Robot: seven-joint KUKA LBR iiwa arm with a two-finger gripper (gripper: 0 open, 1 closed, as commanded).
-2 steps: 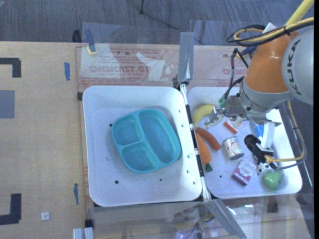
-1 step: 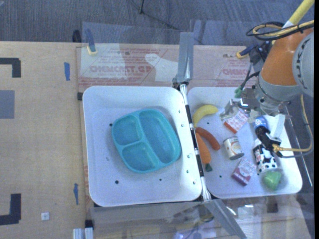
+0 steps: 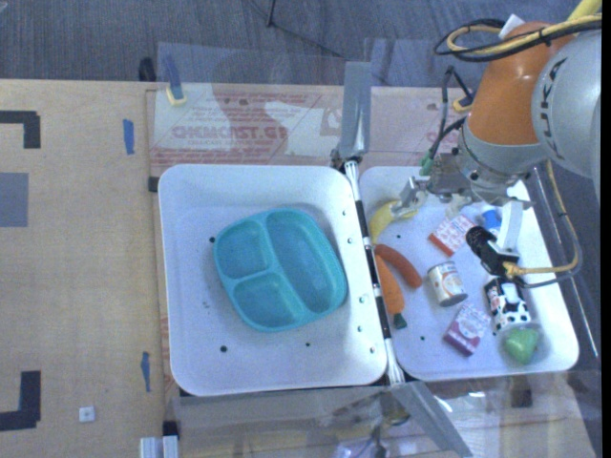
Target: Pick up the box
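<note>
One box [image 3: 452, 234] lies slanted, upper-right to lower-left; gripper [image 3: 412, 198] perhaps open, unclear.

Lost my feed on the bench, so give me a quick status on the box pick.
Hand over right bin's far-left corner, grip unclear. Pink box lying near front, untouched. Can close beside it; carrot and sausage further left.

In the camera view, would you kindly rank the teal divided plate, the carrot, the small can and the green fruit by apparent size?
1. teal divided plate
2. carrot
3. small can and green fruit: these look alike, so I leave them unranked.
</note>
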